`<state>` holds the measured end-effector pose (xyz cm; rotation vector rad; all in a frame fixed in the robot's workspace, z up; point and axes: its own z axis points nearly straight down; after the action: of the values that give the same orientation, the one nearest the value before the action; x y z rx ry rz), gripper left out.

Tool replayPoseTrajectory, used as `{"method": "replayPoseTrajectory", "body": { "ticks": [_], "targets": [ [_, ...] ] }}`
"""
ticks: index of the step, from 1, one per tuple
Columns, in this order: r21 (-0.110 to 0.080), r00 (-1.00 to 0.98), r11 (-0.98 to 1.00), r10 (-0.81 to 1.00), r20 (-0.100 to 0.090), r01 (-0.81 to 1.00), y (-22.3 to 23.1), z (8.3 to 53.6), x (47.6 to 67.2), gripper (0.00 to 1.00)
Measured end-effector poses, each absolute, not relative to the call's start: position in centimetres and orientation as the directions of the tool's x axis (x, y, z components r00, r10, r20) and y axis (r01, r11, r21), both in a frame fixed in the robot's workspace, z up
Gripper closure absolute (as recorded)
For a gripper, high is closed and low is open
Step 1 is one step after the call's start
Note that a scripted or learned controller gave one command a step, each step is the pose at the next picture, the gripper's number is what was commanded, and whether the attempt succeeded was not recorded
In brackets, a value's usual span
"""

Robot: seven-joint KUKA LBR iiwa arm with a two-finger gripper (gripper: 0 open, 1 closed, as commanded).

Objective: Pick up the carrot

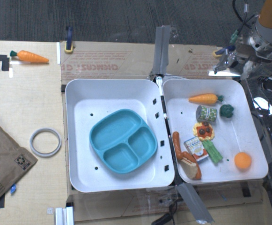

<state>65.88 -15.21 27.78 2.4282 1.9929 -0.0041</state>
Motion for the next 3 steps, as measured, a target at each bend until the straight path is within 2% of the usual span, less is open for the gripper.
{"method": "replayPoseTrajectory", "body": {
  "ticks": [1,2,3],
  "targets": [
    [-0.001,-0.293,0.293,0.956,-0.001,0.956,-17.0,20.9,65.9,0.0],
    [0.001,-0.155,0.155,0.988,-0.001,0.988,-14.3,21.8,65.9,0.0],
    [0.002,-0.525,0.525,0.851,-0.003,0.851,-14.3,24.1,66.0,0.0]
  ]
}}
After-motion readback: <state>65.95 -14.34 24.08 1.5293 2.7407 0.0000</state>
